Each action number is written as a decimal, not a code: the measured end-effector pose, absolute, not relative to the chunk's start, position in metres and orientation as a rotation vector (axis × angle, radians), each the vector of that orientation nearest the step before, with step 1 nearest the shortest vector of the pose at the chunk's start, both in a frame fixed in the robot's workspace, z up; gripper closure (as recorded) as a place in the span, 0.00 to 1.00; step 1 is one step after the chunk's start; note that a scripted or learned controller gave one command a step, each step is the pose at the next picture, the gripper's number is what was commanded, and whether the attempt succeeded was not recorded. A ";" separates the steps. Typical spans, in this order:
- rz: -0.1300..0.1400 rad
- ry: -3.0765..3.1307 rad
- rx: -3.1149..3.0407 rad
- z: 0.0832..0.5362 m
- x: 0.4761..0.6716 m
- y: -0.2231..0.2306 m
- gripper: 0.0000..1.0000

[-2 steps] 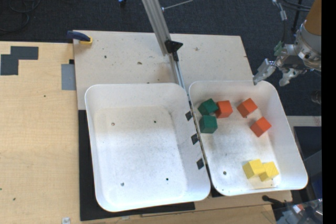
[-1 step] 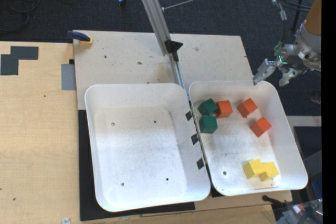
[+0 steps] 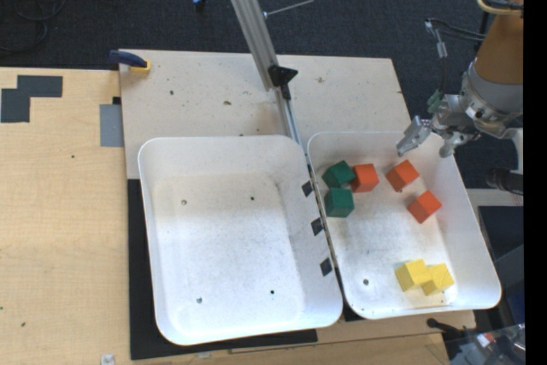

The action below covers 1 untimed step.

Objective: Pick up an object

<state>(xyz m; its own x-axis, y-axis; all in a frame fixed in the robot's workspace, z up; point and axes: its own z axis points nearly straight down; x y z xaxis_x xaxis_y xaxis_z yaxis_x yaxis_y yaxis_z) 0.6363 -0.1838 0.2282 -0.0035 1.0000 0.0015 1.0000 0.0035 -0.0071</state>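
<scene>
Gripper (image 3: 429, 138) hovering, jaws wide and empty, over right bin's (image 3: 479, 269) far edge, seemingly lined up for nearest orange cube (image 3: 402, 175).

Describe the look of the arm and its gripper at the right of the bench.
The arm has a broad orange band above a grey wrist section, with pale looped cable at its top. A thin wire and rod stick out to its left. The gripper is a small grey metal assembly with two short pale jaws, and dark fittings where it joins the wrist.
</scene>
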 end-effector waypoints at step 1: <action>0.009 -2.216 -2.216 0.165 0.634 -0.189 0.00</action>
<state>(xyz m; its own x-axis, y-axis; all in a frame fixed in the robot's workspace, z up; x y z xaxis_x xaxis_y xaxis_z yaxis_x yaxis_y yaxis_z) 0.6341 -0.1887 0.1647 0.0000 1.0000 0.0017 1.0000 0.0000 -0.0095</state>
